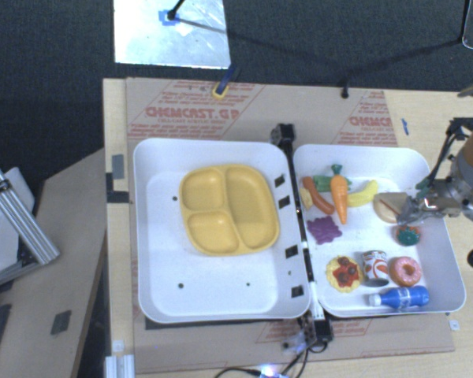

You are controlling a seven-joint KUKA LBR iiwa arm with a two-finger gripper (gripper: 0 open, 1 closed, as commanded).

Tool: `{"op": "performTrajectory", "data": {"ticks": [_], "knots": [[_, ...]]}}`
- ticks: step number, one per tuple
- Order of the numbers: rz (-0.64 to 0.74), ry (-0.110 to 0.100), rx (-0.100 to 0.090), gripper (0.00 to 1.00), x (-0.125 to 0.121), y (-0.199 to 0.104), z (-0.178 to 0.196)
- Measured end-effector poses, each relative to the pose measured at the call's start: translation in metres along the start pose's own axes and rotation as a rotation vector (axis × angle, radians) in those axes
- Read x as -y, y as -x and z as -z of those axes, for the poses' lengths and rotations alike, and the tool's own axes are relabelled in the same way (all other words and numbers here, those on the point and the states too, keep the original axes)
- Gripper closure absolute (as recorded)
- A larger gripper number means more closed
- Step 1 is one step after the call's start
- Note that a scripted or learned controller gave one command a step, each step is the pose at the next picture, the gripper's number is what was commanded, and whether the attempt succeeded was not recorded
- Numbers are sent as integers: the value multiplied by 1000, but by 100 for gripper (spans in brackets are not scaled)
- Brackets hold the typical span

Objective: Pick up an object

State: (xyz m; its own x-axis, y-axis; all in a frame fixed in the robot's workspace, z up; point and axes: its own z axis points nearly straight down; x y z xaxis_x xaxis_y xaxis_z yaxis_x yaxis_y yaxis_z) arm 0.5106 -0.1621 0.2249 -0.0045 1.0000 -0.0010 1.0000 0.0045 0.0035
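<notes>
The right bin (437, 172) holds several toy foods. An orange carrot (340, 197), a yellow banana (364, 193) and a red sausage (316, 197) lie at its back left. Purple grapes (324, 229) sit in the middle. A pizza slice (344, 274), a small can (374, 264), a pink donut (405, 271) and a blue bottle (398, 297) line the front. My gripper (415, 210) is low over the bin's right side. It is right beside a beige rounded piece (388, 206) and just above a small green and red item (410, 235).
The left bin (154, 274) carries a yellow divided plate (227, 209). A black divider with clips (296, 227) runs between the bins. The grey arm (469, 187) comes in over the right bin's right rim.
</notes>
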Motion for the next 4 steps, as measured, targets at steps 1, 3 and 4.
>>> {"op": "performTrajectory", "data": {"ticks": [1,3,4], "knots": [[6,-2,-3,100,-15,-53,-9],[6,1,-3,100,-60,-155,6],[5,0,-3,100,-75,-202,11]]}}
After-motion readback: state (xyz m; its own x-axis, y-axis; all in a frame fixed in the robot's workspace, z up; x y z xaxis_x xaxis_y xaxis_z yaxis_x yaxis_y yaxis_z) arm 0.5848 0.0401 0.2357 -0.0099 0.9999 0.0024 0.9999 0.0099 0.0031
